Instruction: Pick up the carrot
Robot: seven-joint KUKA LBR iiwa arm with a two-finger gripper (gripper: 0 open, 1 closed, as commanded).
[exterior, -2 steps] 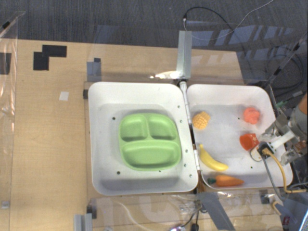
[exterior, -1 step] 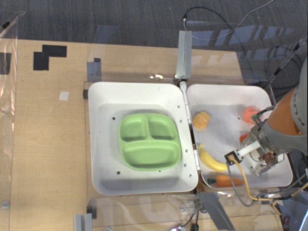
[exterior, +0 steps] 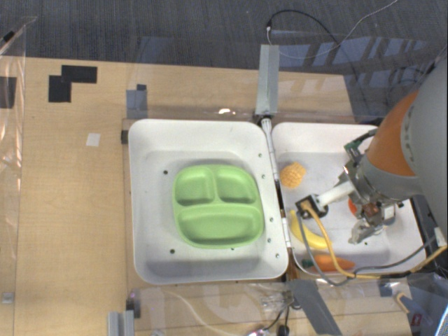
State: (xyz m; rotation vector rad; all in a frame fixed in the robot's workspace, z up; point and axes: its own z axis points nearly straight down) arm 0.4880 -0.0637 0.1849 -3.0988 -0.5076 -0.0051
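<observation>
A green divided plate (exterior: 217, 205) sits in the left bin (exterior: 150, 257), while in the right bin (exterior: 308, 145) a small orange-yellow ball (exterior: 292, 175) lies near the dividing wall, with a banana (exterior: 308, 234) below it and the carrot (exterior: 333, 262) along the near wall, its long axis running roughly left to right. The gripper (exterior: 364, 231) hangs above the bin floor, up and to the right of the carrot; whether it is spread or closed cannot be made out. Judging from this, the coming move is a short reach toward the near wall and slightly left.
</observation>
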